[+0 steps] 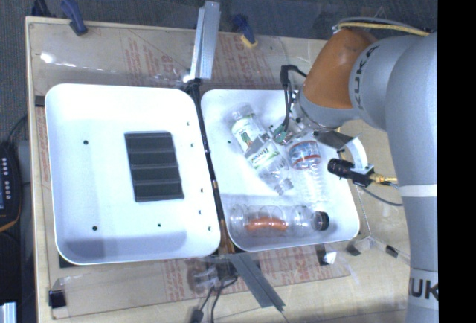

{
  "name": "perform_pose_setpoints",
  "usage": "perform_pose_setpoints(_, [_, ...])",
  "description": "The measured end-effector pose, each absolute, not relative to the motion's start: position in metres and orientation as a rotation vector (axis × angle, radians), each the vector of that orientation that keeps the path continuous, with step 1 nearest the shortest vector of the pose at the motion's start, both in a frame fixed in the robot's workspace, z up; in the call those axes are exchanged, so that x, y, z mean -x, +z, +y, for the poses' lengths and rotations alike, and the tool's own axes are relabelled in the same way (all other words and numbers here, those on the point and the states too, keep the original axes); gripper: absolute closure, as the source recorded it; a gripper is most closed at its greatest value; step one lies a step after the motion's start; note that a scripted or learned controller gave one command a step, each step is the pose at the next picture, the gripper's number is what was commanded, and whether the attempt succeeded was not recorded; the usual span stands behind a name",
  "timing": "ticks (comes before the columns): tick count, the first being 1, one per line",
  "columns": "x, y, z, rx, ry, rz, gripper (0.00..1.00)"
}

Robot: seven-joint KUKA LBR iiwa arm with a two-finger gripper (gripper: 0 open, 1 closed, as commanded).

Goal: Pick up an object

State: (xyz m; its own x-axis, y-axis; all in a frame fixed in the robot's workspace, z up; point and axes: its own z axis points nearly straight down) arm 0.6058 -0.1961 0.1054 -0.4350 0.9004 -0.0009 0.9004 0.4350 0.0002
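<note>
Two white bins (119, 102) (223, 109) sit side by side, one black ribbed block (154, 166) in the left, three clear plastic bottles (256, 141) (308, 169) (275, 222) in the right.

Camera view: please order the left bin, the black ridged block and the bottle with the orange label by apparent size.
1. Left bin, clearly the largest.
2. Black ridged block, lying in that bin.
3. Bottle with the orange label, in the right bin; its clear body blurs its outline, so this gap is less certain.
</note>
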Motion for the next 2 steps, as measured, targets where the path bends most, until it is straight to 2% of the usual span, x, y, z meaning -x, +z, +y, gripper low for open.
perform_pose_setpoints(1, [-0.606, 0.116, -0.197, -1.665, -0.001, 2.662, 1.0])
perform_pose_setpoints(2, [-0.657, 0.194, -0.138, -1.811, 0.0, 2.566, 1.0])
